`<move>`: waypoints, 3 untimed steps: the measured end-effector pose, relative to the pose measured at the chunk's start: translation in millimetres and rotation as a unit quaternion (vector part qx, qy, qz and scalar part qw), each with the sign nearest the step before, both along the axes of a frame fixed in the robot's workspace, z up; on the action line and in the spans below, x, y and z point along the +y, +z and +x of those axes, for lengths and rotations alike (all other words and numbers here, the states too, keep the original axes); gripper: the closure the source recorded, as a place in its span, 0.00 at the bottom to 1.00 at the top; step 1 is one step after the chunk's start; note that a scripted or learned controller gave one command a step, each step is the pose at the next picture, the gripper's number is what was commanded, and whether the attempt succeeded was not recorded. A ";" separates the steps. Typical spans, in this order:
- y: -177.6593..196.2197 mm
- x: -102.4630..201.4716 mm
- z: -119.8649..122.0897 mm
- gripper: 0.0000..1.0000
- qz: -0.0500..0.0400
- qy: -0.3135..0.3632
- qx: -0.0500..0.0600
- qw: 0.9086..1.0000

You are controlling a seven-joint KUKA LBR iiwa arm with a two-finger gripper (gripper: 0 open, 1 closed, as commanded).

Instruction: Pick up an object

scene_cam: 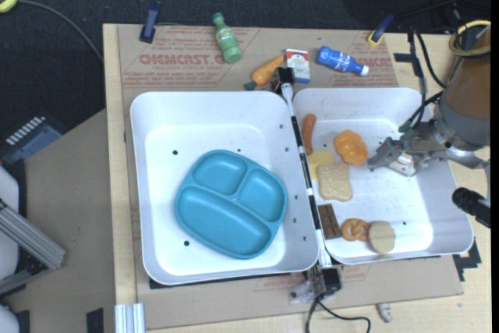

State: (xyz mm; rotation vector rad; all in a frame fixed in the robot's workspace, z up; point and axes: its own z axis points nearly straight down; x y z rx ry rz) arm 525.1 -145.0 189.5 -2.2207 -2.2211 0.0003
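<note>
Over right bin [405, 99] | fingers [383, 155] apart, holding nothing | orange piece [351, 147] just beside | bare floor toward right rim

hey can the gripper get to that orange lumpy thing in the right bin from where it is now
Probably yes. The gripper sits low in the right bin, just right of the orange lumpy piece, with bare bin floor between them. The toast slice lies below-left, seemingly off that path.

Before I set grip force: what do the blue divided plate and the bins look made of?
The blue divided plate looks like moulded plastic, semi-matte: uniform colour, rounded compartment ridges, soft highlights. The left bin and the right bin seem to be thin glossy white plastic, judging by their smooth curved rims and sheen, though coated metal can't be ruled out.
</note>
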 end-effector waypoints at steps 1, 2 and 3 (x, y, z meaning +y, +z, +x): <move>-46.7 21.5 84.0 0.00 0.000 0.001 -0.001 1.000; -105.3 18.4 75.8 0.00 0.000 0.000 0.001 1.000; -93.2 18.3 77.5 1.00 0.000 0.000 -0.002 1.000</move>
